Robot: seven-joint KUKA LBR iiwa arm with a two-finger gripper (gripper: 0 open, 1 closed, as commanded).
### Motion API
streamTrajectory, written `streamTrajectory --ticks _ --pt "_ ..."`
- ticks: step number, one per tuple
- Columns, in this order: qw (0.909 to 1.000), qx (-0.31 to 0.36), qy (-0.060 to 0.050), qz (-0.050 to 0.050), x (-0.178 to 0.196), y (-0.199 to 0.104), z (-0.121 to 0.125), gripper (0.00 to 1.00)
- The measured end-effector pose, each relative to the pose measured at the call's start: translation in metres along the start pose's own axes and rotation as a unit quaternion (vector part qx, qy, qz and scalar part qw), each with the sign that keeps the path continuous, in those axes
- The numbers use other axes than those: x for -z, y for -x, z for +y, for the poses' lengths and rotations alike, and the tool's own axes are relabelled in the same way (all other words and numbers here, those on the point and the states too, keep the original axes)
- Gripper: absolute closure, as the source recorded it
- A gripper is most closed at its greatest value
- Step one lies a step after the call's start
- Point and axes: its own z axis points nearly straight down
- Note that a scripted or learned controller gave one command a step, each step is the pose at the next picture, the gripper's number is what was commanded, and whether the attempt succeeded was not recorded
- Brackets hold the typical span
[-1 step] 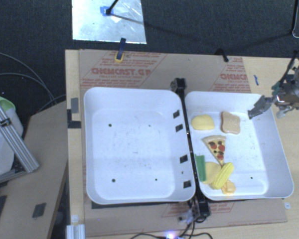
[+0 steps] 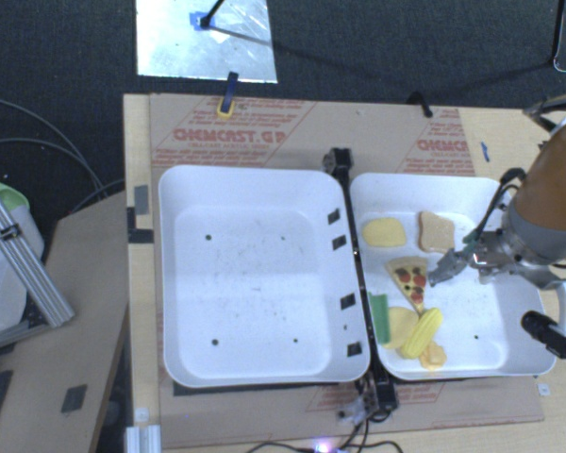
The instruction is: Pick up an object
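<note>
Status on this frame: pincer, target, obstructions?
Pincer low in right bin, beside pizza slice. Nothing seen gripped. Toast and corn close by.

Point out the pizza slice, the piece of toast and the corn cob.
pizza slice point(image 2: 410, 280), camera view, middle of its topping.
piece of toast point(image 2: 436, 231), camera view, centre of its face.
corn cob point(image 2: 422, 332), camera view, mid-length.

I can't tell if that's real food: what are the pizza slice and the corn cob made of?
Both look like toys. The pizza slice seems moulded plastic: flat colours, painted-looking red dots. The corn cob looks like smooth yellow plastic, evenly bright. Rubber or foam can't be ruled out.
</note>
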Motion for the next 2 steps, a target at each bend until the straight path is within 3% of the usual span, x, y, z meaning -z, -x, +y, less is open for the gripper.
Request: streamTrajectory --ticks 1,2 --pt "1.0000 0.001 0.006 -0.002 -0.083 -0.052 -0.031 0.00" --pt "1.0000 0.002 0.009 -0.003 -0.078 -0.046 0.029 0.00"
